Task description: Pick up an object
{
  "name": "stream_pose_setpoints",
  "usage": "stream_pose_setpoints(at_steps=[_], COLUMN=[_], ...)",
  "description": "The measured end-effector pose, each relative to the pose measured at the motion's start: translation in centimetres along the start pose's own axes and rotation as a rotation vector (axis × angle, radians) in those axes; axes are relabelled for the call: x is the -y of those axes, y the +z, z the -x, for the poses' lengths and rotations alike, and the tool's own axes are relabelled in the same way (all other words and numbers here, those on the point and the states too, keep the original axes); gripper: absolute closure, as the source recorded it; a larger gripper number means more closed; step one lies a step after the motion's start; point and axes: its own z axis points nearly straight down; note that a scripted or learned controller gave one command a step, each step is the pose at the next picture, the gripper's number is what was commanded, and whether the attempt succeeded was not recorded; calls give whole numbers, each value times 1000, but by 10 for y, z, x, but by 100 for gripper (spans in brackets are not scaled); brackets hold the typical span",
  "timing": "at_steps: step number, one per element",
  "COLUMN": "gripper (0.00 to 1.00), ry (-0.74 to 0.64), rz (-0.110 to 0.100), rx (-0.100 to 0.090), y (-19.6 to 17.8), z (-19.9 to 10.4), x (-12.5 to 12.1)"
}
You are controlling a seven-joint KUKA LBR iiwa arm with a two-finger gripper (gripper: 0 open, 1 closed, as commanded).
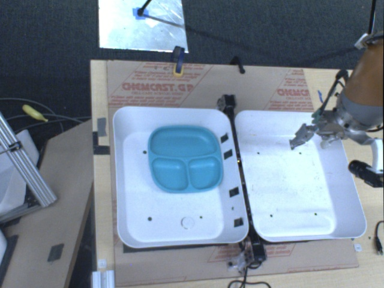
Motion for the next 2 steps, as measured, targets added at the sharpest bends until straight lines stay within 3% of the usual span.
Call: stream_pose_setpoints(at_steps=[1, 2], gripper=[0, 0], ry=[2, -5], rz=[-2, 11], rx=[-2, 2], y=[117, 110], z=[-10, -28], x=[34, -87])
